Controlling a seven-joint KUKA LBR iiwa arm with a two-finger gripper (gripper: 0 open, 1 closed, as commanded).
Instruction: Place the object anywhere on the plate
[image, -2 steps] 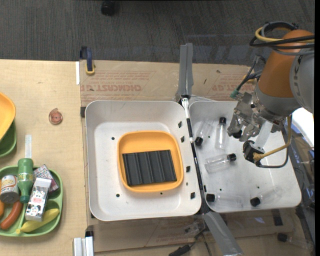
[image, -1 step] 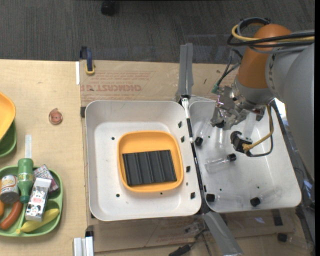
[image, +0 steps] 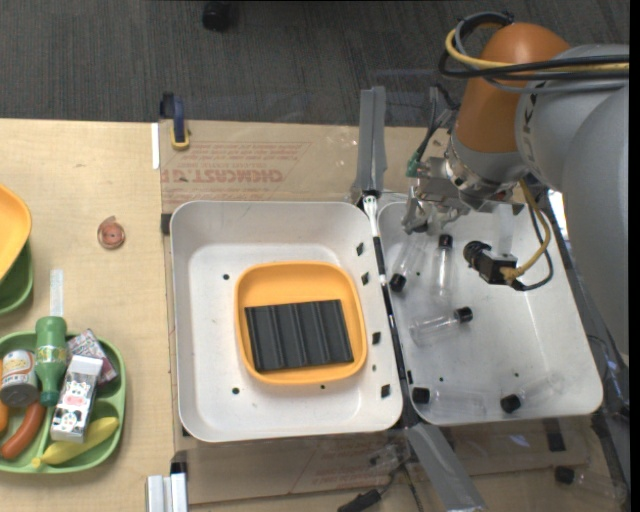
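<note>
one clear vial with a black cap (image: 440, 322) lies on its side in the right bin (image: 540, 370), near its middle. you'll find the gripper (image: 428, 222) above it, over the bin's far left corner; from this angle you cannot tell how it stands. the yellow plate (image: 300, 285), with a dark ribbed slab (image: 299, 334) resting on it, sits in the left bin (image: 200, 330), well apart from the vial. off to the left, a green tray (image: 110, 425) holds toy food.

floor (image: 300, 50): dark grey carpet, top of the frame
desk (image: 90, 180): pale wood, left side, evenly lit
</note>
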